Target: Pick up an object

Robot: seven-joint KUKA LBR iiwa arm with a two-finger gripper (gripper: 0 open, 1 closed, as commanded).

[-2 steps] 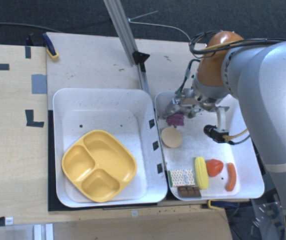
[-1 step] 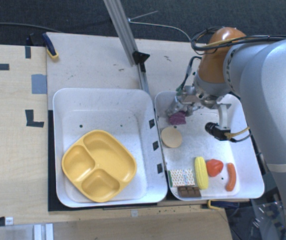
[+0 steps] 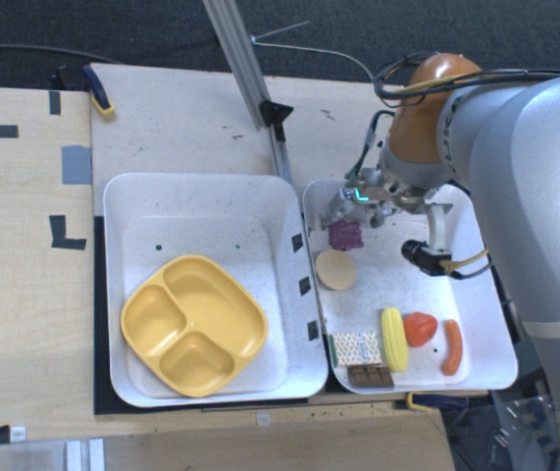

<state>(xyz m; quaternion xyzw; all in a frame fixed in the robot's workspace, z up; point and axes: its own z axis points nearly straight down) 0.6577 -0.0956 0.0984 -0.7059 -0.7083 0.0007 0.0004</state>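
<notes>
My gripper [image 3: 360, 214] hangs over the far left corner of the right bin [image 3: 483, 292], and its two fingers stand apart, so it is open. A crumpled purple object [image 3: 345, 235] lies on the bin floor just in front of the fingertips, close to the left one. I see nothing held between them. A tan round disc [image 3: 336, 270] lies right in front of the purple object. Further toward the bin's front are a yellow corn cob [image 3: 393, 338], a red object [image 3: 419, 329] and an orange sausage-like piece [image 3: 451, 346].
A patterned packet [image 3: 355, 346] and a brown bar [image 3: 369, 375] lie at the right bin's front left. The left bin [image 3: 162, 204] holds a yellow divided plate [image 3: 193, 324]. A slanted metal post [image 3: 235, 42] rises behind the bins. The grey arm covers the right side.
</notes>
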